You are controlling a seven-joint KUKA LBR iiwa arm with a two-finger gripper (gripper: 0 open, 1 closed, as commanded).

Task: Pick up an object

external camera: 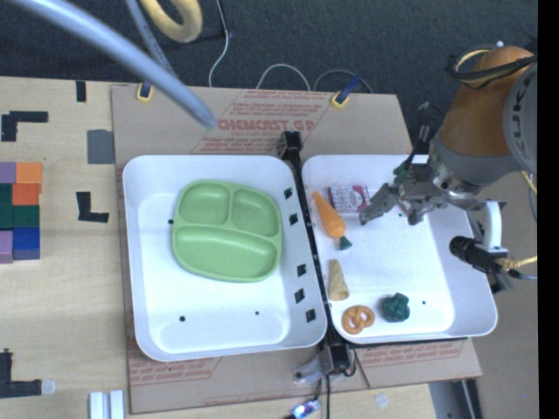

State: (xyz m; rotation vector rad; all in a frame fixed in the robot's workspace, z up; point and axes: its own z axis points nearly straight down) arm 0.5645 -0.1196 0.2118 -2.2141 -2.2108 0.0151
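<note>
My gripper (393, 209) hangs over the upper middle of the right bin (454, 273), its fingers spread open with nothing between them. Just left of it lies a pink and white packet (348, 198). An orange carrot (329, 216) with a green tip lies beside the packet near the bin's left wall. Lower down are a tan bread piece (337, 279), a brown pretzel (357, 319) and a dark green broccoli piece (396, 306).
The left bin (148, 278) holds a green divided plate (229, 230). A black divider (300, 234) runs between the bins. Coloured blocks (19, 212) sit at the far left on the bench. The arm's grey and orange body (485, 112) fills the upper right.
</note>
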